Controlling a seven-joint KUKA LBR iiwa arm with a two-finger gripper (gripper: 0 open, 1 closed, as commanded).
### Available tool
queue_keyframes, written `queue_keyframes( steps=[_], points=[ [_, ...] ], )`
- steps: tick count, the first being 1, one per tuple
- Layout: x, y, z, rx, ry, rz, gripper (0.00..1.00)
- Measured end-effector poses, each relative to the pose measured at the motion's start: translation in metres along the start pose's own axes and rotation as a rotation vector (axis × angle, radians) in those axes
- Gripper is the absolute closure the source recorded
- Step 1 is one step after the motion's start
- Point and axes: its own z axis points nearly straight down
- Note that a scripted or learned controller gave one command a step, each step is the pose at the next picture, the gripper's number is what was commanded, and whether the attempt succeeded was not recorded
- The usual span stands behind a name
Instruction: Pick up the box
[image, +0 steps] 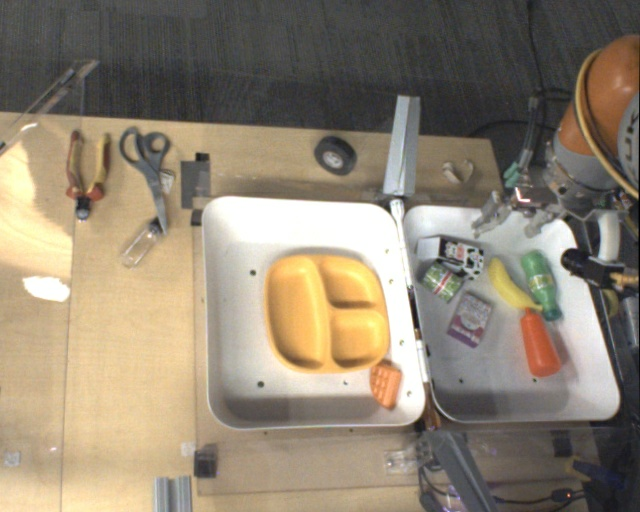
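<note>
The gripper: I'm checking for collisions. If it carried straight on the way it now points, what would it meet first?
The gripper points left and down over the right bin's top edge. Probably the small white-and-black box first, then the can; height is hard to judge.

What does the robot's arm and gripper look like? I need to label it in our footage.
The arm is rounded, grey with an orange band above the wrist. Its gripper is a bare grey metal assembly with a small green part, and dark cables trail beside it.

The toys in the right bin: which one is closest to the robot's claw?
The white and black box, lying at the bin's top-left, just below and left of the gripper. The banana, green bottle and carrot lie lower.
</note>
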Motion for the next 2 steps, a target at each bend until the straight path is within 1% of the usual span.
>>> queue_keyframes(
  steps=[1, 2],
  points=[
    [0.028, -0.031, 0.104, -0.002, 0.000, -0.077, 0.00],
    [-0.008, -0.102, 0.114, -0.008, -0.005, -0.132, 0.00]
  ],
)
